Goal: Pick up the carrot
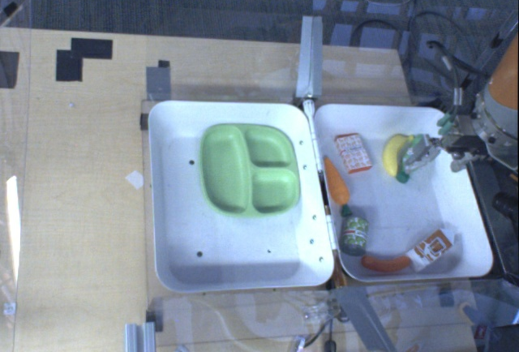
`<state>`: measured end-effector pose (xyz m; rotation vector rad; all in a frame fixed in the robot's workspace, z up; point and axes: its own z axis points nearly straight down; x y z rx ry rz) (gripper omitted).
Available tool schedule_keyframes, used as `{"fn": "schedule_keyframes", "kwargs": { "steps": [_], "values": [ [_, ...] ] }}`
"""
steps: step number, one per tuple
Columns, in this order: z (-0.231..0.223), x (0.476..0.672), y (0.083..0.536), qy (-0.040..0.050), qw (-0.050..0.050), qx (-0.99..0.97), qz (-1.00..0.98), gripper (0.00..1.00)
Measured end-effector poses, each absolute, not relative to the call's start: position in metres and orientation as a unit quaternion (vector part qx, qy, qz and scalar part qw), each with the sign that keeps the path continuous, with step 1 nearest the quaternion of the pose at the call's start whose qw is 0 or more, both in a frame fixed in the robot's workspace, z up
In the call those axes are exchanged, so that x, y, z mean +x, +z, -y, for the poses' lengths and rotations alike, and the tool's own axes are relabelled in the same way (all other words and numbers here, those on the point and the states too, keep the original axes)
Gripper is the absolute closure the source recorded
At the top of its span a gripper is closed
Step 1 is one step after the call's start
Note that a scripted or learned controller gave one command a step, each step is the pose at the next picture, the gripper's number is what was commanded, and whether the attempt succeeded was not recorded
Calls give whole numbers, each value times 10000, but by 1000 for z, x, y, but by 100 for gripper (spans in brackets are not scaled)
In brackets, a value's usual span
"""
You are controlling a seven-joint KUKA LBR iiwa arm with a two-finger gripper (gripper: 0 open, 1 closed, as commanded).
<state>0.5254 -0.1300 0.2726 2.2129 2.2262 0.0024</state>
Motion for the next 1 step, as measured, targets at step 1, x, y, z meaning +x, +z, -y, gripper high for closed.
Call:
{"fn": "schedule_keyframes", "kwargs": {
  "steps": [1],
  "values": [
    [100, 567, 156, 9, 10, 5747, -8184, 0]
  ]
}}
